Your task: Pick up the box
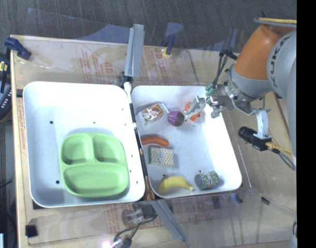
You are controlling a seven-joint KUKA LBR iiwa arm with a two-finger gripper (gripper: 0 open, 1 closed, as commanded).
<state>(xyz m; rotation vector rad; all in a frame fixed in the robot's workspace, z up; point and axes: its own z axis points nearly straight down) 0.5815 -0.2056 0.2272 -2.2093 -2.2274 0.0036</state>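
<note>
Box (161,156) — sausage (154,140) just beside, perhaps touching.

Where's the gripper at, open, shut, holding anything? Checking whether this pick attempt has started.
Gripper: at the upper right edge of the right bin, near the orange item, well away from the box; open or shut cannot be told.

The box (161,156) sits hemmed between sausage (154,140) above and banana (174,184) below, open rightward.
</note>
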